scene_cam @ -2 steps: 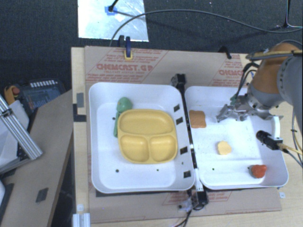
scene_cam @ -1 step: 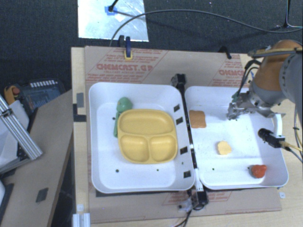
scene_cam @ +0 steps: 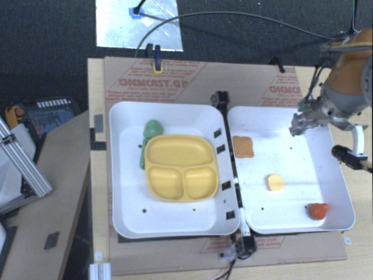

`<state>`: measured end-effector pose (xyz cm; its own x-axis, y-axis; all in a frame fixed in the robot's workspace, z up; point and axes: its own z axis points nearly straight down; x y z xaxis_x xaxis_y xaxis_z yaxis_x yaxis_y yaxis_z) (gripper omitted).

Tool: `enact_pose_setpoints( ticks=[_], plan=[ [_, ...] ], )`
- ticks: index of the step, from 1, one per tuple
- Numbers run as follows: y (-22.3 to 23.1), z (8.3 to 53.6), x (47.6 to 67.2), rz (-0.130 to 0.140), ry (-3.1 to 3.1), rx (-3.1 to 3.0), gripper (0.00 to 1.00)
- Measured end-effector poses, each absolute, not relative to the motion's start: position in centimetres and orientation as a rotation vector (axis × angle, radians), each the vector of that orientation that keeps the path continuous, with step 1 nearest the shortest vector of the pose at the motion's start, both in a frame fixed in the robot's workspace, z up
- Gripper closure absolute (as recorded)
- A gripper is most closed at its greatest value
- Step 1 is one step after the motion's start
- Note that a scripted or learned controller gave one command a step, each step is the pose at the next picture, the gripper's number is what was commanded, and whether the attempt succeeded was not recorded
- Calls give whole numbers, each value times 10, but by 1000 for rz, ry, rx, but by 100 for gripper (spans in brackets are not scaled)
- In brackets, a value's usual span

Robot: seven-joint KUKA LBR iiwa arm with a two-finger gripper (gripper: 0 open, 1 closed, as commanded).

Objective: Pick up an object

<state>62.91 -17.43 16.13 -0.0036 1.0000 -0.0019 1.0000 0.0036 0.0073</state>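
Two white bins sit side by side in the middle of the frame. The left bin (scene_cam: 125, 214) holds a yellow divided tray (scene_cam: 179, 167) with a green object (scene_cam: 150, 134) partly under its upper left edge. The right bin (scene_cam: 344, 212) holds a tan slice (scene_cam: 243, 146) at its upper left, a small yellow piece (scene_cam: 275, 182) near centre and a red-orange object (scene_cam: 317, 211) at its lower right. The gripper (scene_cam: 298, 125) hangs over the right bin's upper right part with nothing in it; I cannot tell whether it is open or closed.

Bright, even overhead light; soft shadows, slight graininess.
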Motion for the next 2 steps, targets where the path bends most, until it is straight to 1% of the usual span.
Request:
enact_pose_setpoints(
  ticks=[1, 2],
  plan=[
    [-166, 222, 630, 7, 2223, 2210, 100],
    [-166, 245, 631, 4, 2225, 2212, 100]
  ],
)
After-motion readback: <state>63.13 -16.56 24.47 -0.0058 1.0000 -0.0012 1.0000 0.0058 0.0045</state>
